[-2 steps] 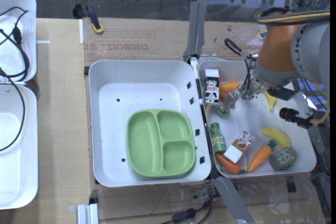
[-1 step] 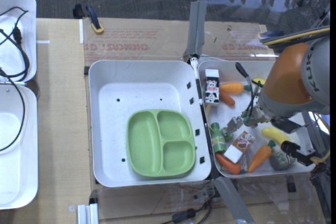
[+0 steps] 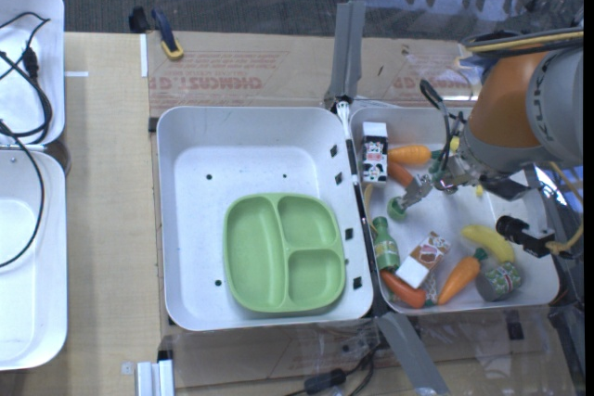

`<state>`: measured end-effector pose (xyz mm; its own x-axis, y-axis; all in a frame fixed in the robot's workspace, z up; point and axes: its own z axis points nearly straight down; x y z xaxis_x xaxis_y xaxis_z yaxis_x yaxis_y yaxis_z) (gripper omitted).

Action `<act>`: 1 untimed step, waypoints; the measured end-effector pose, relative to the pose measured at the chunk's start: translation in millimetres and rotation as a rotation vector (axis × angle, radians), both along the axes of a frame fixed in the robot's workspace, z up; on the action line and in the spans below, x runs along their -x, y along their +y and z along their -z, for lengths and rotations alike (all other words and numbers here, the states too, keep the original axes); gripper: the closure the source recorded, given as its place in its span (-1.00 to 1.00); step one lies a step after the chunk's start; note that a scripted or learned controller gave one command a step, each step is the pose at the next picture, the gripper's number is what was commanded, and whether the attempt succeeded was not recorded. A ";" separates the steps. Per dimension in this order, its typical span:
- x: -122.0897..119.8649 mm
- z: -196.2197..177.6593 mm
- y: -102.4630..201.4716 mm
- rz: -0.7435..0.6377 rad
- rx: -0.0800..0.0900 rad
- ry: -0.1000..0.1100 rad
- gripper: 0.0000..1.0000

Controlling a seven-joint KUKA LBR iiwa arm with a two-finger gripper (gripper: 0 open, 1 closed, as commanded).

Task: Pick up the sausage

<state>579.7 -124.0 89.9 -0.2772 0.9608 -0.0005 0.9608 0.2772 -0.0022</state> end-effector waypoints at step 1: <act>63.1 0.1 10.1 0.053 -0.001 0.002 -1.00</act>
